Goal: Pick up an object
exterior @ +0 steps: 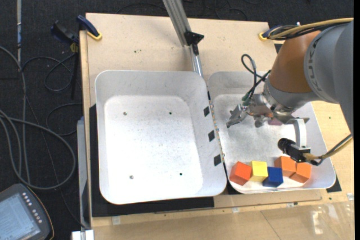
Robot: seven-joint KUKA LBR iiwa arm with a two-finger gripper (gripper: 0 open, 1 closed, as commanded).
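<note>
Several small blocks lie along the near edge of the right bin [225, 87]: an orange block [242, 172], a yellow block [259, 168], a blue block [274, 177], and two more orange blocks [288, 164] [302, 172] at the right. My gripper [237, 117] hangs over the middle-left part of the right bin, above and behind the blocks. It touches none of them, and nothing shows in its grasp.
The left bin [112, 121] sits beside the right one, their rims meeting near the centre. A metal pole [171, 0] slants in from the top toward the bins' junction. Black cables [250, 73] loop around the wrist. Clamps [90, 28] sit at the bench corners.
</note>
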